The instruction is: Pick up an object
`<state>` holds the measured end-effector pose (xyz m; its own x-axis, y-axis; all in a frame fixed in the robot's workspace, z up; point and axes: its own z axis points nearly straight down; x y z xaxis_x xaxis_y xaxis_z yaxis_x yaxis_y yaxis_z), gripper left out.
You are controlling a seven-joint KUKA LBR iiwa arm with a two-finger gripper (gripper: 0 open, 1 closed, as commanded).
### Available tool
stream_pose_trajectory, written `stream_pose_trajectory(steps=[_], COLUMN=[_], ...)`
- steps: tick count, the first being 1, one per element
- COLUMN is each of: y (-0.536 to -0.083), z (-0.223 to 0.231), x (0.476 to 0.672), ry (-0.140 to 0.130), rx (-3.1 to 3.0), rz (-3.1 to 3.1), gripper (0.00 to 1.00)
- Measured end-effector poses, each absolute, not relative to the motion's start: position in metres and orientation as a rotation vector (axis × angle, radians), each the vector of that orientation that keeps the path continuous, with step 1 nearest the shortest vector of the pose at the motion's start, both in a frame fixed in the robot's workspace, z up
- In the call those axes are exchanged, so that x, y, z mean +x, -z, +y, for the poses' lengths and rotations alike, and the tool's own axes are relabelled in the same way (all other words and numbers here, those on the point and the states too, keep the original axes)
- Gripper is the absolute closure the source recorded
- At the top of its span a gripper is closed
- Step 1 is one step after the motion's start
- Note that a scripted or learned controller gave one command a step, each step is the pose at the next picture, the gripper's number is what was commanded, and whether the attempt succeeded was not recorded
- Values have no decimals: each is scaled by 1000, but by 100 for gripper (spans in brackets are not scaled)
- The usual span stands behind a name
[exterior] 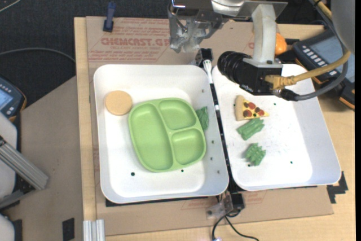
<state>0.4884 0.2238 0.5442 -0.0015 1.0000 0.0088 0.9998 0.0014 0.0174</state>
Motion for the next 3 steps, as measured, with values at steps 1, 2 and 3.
stream_pose_trajectory(steps=[1, 2, 3], y=[-479, -478, -399], z=[159, 215, 157], x=[479, 479, 479], ry=[11, -3, 14], rx=[2232, 2215, 2230], rz=[2215, 2229, 2218], gripper=[100, 100, 100])
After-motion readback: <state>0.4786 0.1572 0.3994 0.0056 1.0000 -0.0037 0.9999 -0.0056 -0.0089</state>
